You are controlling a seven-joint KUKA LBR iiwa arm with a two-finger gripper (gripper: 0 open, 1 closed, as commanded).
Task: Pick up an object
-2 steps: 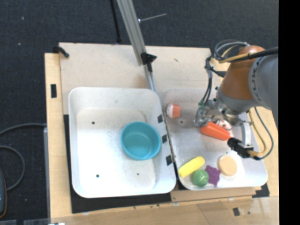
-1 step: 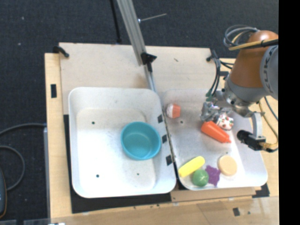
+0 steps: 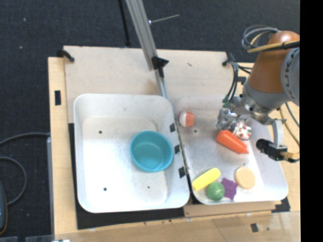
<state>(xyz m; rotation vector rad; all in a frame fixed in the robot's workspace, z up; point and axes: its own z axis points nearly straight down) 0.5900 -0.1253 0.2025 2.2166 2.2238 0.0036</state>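
**Gripper low in the right bin, beside the toy carrot**

Camera view: the arm enters from the right edge of the frame, its orange band at upper right, and the gripper (image 3: 233, 120) hangs low over the upper middle of the right bin (image 3: 202, 135). Just beside it, toward the lower right, lies an orange carrot-shaped toy (image 3: 232, 141), and a small white piece with red spots (image 3: 244, 130) sits close against the wrist side. Whether the fingers are parted or closed I cannot tell — the metal parts blur together at this slant — and nothing is visibly caught between them.

The placement reads as an approach: the gripper is near the carrot's upper-left end, so that toy is the likeliest target, though the spotted piece is equally near. The carrot lies flat on the bin floor, its long axis running from upper left to lower right of the frame; which end is the tip is not clear.

The other toys are scattered loosely, as if dropped in. A small orange-and-white ball (image 3: 186, 119) rests near the bin's upper left; a yellow piece (image 3: 206, 178), a green ball (image 3: 215, 191), a purple piece (image 3: 229, 188) and a tan disc (image 3: 245, 178) cluster along the lower edge — well apart from the gripper. In the left bin (image 3: 101, 115) a blue bowl (image 3: 151, 151) stands upright, right of centre.
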